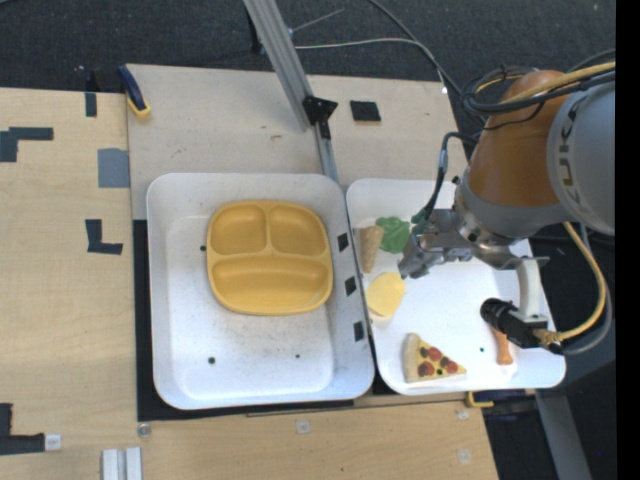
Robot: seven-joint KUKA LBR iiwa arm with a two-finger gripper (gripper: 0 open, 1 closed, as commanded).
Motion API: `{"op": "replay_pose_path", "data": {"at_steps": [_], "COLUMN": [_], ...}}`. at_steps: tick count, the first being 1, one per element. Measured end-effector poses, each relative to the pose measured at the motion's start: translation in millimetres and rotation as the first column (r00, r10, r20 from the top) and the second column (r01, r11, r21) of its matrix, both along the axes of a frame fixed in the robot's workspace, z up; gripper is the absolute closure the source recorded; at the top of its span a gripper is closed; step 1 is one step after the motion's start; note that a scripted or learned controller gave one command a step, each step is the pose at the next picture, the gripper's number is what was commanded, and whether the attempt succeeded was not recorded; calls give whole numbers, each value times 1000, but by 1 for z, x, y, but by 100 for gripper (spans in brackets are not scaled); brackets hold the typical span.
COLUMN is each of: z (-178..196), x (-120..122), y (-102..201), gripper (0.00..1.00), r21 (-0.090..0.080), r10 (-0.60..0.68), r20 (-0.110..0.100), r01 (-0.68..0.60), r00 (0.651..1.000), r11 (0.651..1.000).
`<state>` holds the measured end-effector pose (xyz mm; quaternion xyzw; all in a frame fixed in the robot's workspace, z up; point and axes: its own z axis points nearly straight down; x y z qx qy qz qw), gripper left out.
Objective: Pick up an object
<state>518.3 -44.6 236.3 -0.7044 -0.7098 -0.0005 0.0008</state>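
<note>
Hovering tool (418,258), grip state unclear; right bin (470,318): one pizza slice (430,359), one yellow disc (386,294), one green piece (394,232).

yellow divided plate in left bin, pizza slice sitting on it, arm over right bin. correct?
Not quite. The pizza slice lies in the right bin, near its front edge, not on the yellow divided plate. The camera view shows it. The plate is in the left bin; the arm is over the right bin.
</note>
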Motion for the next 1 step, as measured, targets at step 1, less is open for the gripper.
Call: {"op": "replay_pose_path", "data": {"at_steps": [1], "z": [-15], "x": [7], "y": [55], "gripper": [100], "r21": [-1], "r10": [-1], "r20": [-3], "r01": [1], "r00": [1000], "r11": [1000]}}
